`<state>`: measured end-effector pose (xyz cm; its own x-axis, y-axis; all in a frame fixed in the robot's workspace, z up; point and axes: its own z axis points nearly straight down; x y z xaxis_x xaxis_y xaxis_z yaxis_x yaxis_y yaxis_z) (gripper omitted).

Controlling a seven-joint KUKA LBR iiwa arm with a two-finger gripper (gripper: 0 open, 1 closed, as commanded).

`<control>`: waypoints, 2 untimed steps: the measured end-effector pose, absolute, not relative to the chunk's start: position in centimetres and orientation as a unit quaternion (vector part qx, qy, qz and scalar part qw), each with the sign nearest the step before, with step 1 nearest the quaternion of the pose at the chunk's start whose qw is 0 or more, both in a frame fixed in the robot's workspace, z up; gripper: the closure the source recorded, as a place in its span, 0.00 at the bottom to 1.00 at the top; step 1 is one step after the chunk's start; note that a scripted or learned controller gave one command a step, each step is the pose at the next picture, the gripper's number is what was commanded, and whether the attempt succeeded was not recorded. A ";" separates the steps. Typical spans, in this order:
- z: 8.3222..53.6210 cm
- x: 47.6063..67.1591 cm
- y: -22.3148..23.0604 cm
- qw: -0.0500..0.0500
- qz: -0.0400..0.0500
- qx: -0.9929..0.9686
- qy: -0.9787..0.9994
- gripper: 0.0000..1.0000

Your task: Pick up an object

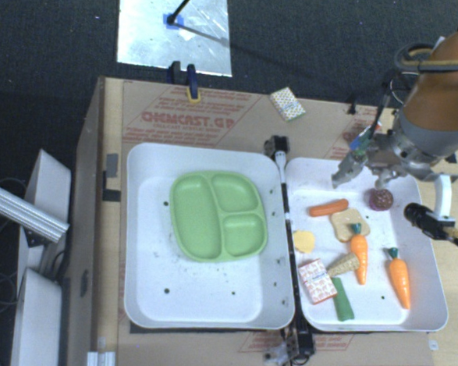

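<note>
- The right bin [427, 309] holds the loose toy objects, none of them lifted; all lie on the bin floor.
- A sausage [329, 208] lies near the bin's centre, tilted slightly, with a pale bread slice [346, 225] just beside it at 4 o'clock.
- A small carrot [358, 256] lies at 5 o'clock from the bread slice, touching or nearly touching a cone-shaped piece [345, 264].
- A larger carrot [399, 278] lies apart from these at the bin's 3 o'clock side.
- A yellow round piece [304, 241] sits near the bin's 9 o'clock wall.
- A red-and-white carton [317, 281] and a green stick [344, 299] lie at the bin's 6 o'clock end, close together.
- A dark red round piece [381, 199] rests at the bin's 1 o'clock area, directly below the hand.
- The hand [366, 177] hangs over the bin's 12 o'clock end, its two fingers spread wide apart with nothing between them; one fingertip points down toward the sausage side, the other toward the dark red piece.
- The left bin [143, 235] carries a green divided plate [219, 216] at its centre.
- On the tabletop [218, 115], at 12 o'clock from the bins, a small patterned block [287, 103] lies on the cardboard sheet.
</note>
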<state>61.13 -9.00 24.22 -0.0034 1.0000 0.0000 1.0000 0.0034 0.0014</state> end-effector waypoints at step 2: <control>10.2 64.7 -13.1 0.002 0.001 0.706 0.708 1.00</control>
<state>64.68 -13.15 10.23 -0.0021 1.0000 -0.0009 1.0000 0.0021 0.0047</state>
